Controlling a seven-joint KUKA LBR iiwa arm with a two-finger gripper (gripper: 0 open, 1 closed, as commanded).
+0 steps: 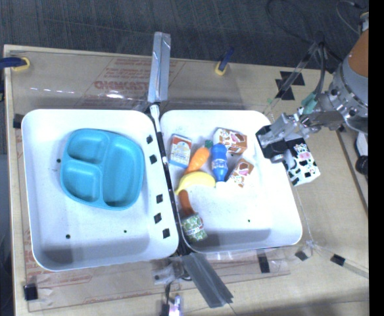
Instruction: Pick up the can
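Camera view: a tan bench (80, 87) on a dark floor.
Bins: two shallow white bins, smooth, with round corners, side by side.
Left bin (41, 236): a shiny blue plate (103, 168) with three parts.
Right bin (271, 226): little boxes and toy food in a heap.
Can (219, 162): blue and round, I think, in the heap's middle.
Arm: reaches in from the right, low over the right bin's rim.
End effector (277, 142): black, just beside a cow-spotted box (303, 164); I cannot tell if it is wide or narrow.

Dark grey carpet floor (80, 12), tan wooden bench (244, 84)

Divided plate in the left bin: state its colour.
Light blue plate, seen in the camera view.
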